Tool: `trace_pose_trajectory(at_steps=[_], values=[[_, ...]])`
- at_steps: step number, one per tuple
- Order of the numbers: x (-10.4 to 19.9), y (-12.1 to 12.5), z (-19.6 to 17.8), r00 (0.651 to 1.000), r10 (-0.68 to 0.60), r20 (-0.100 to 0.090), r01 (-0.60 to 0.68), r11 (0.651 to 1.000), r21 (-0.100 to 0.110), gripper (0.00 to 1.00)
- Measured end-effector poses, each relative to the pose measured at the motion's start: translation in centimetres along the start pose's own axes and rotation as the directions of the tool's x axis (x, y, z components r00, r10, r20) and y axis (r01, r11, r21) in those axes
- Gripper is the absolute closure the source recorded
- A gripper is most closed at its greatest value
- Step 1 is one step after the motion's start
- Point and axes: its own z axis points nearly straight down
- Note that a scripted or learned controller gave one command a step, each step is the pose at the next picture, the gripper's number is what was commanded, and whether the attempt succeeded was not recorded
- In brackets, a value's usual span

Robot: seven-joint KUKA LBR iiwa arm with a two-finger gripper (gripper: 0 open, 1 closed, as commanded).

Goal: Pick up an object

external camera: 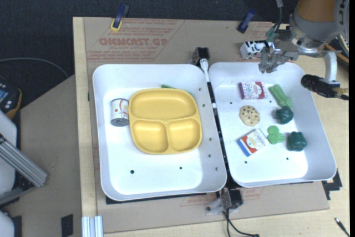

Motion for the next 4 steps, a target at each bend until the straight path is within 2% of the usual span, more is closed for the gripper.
trace_pose_trajectory(at_steps=[1, 2, 3, 4], values=[[4.5, -1.8, 0.0, 1.0, 0.001, 0.0, -0.001, 1.0, 0.002, 1.0], [9.0, -2.2, -0.3, 1.0, 0.0, 0.0, 0.0, 1.0, 0.001, 1.0], [7.6, -2.1, -1.4, 1.0, 0.006, 0.003, -0.006, 1.0, -0.005, 1.0], [6.9, -1.6, -1.0, 1.0, 0.006, 0.004, -0.006, 1.0, -0.004, 1.0]])
